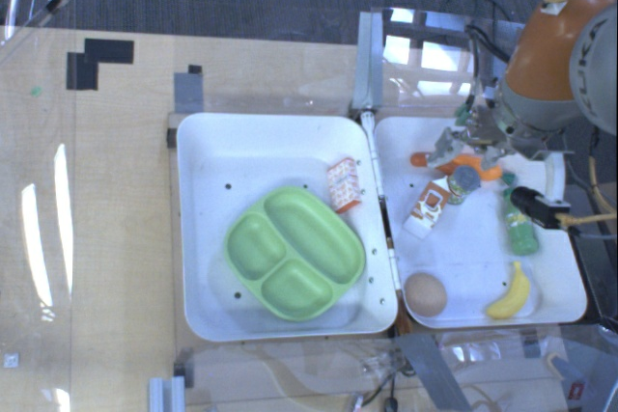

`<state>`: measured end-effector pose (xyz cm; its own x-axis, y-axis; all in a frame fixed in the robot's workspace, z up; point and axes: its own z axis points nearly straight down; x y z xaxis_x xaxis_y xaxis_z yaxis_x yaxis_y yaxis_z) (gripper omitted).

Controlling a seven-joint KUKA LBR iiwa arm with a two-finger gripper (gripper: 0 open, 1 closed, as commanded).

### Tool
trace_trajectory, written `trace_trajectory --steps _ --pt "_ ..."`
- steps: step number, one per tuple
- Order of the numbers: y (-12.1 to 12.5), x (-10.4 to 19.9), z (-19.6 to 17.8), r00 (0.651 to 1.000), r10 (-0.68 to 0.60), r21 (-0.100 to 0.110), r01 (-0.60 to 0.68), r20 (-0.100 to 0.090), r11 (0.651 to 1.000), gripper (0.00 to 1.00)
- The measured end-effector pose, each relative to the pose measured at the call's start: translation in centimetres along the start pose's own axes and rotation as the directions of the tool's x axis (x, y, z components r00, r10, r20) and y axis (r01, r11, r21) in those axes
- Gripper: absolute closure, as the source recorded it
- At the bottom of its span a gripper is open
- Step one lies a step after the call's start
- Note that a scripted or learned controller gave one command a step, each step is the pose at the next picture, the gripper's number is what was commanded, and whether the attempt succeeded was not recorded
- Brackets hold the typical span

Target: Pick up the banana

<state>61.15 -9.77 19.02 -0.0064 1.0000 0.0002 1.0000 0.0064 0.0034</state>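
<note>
Starting at the left, found the left white bin (193, 207) holding a green divided plate (294, 254) near its middle and a small red-and-white packet (343, 185) against its right wall, neither of any use to the job. Crossed the wall into the right white bin (463, 251) and met a small tilted carton (426, 208), with a brown egg (425, 293) below it in the near left corner. Noted next a small can (463, 182) just beside the carton's top, and over it the gripper (470, 138), hanging above the far part of the bin; could not tell whether open or shut, and saw nothing plainly held in it. Passed an orange item (490, 173), perhaps a carrot, lying partly under the gripper. Reached the banana (511, 294), yellow and curved, lying flat in the near right corner, well apart from the gripper and untouched. Saw a green bottle (519, 229) just above it, between banana and grey-and-orange arm (550, 63). Judged the task hardly begun: approach, descent, grasp and lift all left to do.
</note>
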Motion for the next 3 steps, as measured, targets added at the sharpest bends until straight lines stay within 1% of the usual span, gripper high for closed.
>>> trace_trajectory --steps 1,2,3 --pt "-4.8 -4.6 2.3 0.990 -0.143 -0.001 0.143 0.001 0.990 0.00" --pt "-2.7 -3.4 2.9 0.998 -0.058 -0.003 0.058 0.001 0.998 0.00" --pt "-10.2 -9.3 4.2 0.998 -0.059 -0.001 0.059 0.002 0.998 0.00"
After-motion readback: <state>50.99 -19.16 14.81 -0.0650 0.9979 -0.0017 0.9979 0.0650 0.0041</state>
